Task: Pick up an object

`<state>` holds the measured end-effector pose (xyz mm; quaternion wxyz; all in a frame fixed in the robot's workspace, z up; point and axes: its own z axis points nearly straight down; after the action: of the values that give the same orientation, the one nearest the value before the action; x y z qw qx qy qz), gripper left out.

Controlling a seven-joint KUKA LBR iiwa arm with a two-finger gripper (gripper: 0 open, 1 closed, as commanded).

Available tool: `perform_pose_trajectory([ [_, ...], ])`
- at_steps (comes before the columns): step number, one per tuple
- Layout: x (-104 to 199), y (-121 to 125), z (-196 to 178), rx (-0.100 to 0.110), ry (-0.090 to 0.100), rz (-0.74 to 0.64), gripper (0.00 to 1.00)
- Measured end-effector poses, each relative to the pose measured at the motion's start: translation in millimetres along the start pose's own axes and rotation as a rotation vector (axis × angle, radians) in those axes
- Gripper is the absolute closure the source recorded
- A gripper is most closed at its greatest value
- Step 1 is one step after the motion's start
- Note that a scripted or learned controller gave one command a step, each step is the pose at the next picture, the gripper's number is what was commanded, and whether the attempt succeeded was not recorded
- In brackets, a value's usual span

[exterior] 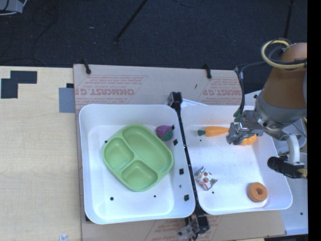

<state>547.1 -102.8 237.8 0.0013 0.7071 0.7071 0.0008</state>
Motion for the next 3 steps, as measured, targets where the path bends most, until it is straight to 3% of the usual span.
perform_pose_trajectory([
  [1,-1,1,-53,0.000,0.000,0.000,1.00],
  [3,97,-19,-7,0.009,0.003,-0.004,1.00],
])
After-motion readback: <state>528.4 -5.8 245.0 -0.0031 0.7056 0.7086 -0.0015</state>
